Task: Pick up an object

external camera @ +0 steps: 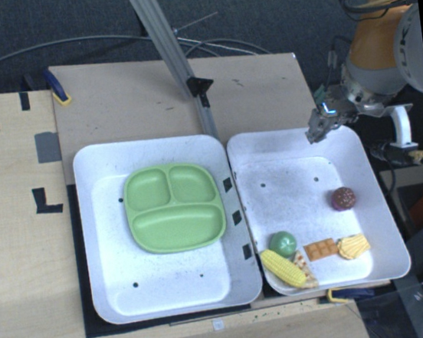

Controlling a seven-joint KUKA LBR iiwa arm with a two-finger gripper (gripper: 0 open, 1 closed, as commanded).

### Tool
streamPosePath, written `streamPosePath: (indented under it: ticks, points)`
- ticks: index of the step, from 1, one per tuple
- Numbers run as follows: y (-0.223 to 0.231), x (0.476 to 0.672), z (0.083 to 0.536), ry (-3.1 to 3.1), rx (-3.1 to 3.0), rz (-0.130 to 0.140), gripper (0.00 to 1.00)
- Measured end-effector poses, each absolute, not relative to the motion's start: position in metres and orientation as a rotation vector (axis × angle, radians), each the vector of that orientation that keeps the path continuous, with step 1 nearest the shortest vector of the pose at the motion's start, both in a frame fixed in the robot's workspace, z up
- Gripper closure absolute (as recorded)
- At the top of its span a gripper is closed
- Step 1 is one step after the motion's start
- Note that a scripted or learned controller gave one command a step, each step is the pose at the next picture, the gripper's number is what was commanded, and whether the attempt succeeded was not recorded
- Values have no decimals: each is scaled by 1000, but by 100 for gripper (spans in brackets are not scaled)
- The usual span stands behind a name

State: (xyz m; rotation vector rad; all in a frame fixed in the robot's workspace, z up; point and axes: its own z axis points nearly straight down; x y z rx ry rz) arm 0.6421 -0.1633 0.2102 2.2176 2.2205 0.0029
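From the one camera above the table, my pincer (320,128) hangs over the far right corner of the right-hand shallow white bin (283,151), carrying nothing; I cannot tell how wide it stands. It sits there, I judge, to keep clear of the pickings. Those crowd the near edge of that bin: a yellow corn cob (284,268), a round green ball (284,243), an orange waffle-like block (320,250) and a small yellow ridged piece (354,246), with a dark red ball (344,199) apart, nearest me. The left-hand white bin (105,240) holds a green divided plate (175,208).
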Motion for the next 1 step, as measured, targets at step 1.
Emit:
streamPosePath:
  ticks: [1]
  points:
    - [-163, 643, 226, 2223, 2219, 1, 100]
